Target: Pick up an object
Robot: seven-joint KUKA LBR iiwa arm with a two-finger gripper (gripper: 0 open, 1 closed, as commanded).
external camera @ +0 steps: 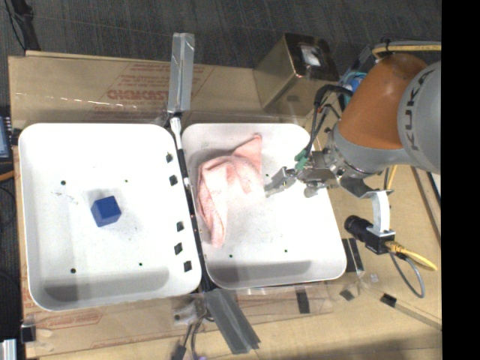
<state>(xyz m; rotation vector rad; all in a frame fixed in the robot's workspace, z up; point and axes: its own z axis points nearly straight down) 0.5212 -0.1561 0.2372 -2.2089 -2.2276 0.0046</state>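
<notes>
Two shallow white bins sit side by side across the middle of the frame, on a sheet of brown cardboard (82, 77) that shows along the top edge. The left-hand bin (45, 223) holds one obj: a small blue cube (106, 210), lying left of ctr on the bin floor, well apart from every wall and from the arm. The right-hand bin (300, 238) holds a pink cloth (223, 182), crumpled and bunched. It runs from the upper middle of that bin down along its left wall, w/ a thinner tail reaching toward the lower left, and it lies flat on the bin floor. The lower right of that floor is plain white w/ a few dark specks. The arm (390, 111) comes in from the right of the frame, orange band uppermost and grey wrist below it, crossing the right bin's right rim. The gripper (276, 182) is over the ctr-right of the right bin, its metal tip pointing left, just beside the cloth's right edge. It may be touching the fabric, but the angle is too poor to be sure. Whether the gripper is spread or closed can't be told from here. Btw the two bins runs a row of small black clips (178, 201), and a grey metal bar (181, 70) extends from the divider toward the top of the frame. A tan box (289, 73) sits above the right bin, upper ctr-right.
</notes>
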